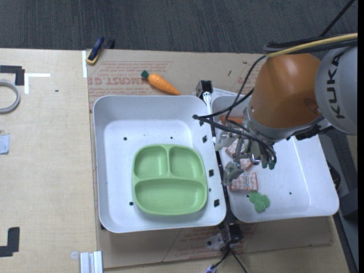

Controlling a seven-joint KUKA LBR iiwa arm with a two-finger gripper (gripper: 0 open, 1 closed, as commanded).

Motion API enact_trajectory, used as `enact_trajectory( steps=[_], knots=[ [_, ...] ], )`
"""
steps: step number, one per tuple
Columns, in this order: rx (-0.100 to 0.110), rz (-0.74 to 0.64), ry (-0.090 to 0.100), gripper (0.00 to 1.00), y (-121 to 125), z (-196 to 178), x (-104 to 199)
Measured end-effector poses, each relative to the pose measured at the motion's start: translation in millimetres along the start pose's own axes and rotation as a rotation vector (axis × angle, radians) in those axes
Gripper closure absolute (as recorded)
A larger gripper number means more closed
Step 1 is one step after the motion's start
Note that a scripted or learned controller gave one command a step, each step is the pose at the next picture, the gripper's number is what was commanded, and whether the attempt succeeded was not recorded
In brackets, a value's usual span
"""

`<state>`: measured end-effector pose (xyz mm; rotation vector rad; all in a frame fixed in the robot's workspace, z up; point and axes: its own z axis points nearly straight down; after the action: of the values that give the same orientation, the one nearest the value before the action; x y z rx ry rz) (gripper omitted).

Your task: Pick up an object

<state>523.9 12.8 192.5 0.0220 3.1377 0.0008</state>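
Left bin (108, 152) holds a green divided plate (169, 180). In the right bin (313, 198), the claw (245, 162) hangs by the left wall, right over a red-and-white packet (244, 181) — can't tell how open it is or if it's got anything. Small green toy (259, 201) sits just past the packet, toward the bin's front edge — both close underneath.

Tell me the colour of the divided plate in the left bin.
Light green plate, seen in the camera view.

- Arm (335, 90): grey casing with dark "KUKA" lettering on its side.
- Band (284, 90): broad, glossy orange, rounded.
- Cables (318, 41): one yellow and several black, running along the casing.
- Tool (250, 158): metallic, dark fittings, thin black leads.
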Motion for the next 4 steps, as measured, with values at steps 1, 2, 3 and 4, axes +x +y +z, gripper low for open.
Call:
enact_trajectory(
  steps=[1,2,3,4],
  knots=[
    [0.000,-0.067,0.002,0.00,-9.6,-0.1,37.7],
    [0.000,-0.139,-0.001,0.00,-40.2,-0.2,-20.0],
    [0.000,-0.240,0.000,0.00,-105.2,57.2,-56.0],
    [-0.001,-0.504,-0.001,0.00,-124.0,99.8,-109.8]
  ],
)
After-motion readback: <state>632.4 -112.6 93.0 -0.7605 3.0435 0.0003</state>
